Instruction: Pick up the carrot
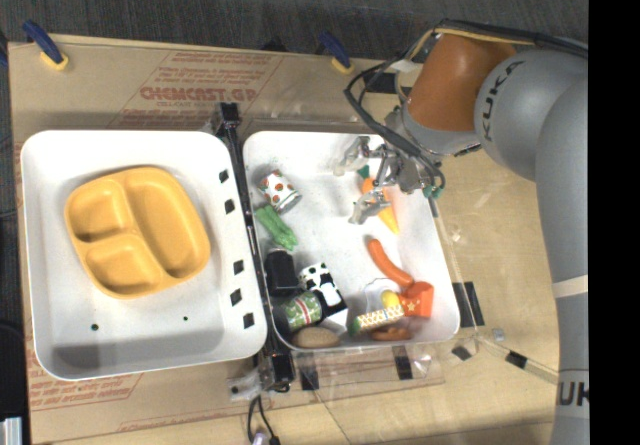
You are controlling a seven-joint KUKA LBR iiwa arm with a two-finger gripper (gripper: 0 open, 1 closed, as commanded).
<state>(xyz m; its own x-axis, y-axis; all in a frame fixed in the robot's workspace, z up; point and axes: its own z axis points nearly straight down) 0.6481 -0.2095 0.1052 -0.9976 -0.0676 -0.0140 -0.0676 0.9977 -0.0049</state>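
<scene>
The carrot is a small orange cone in the upper right of the right bin, pointing toward the bin's front. My gripper hangs over its thick end, close to the bin's far right corner. One metal finger shows on the far side and the other on the near side, spread apart. The carrot's thick end lies between them, partly hidden by the wrist. The carrot rests on the bin floor.
An orange-red sausage, a red fries box, a green can, a cow figure, a green vegetable and a red-white toy share the right bin. A yellow divided plate lies in the left bin.
</scene>
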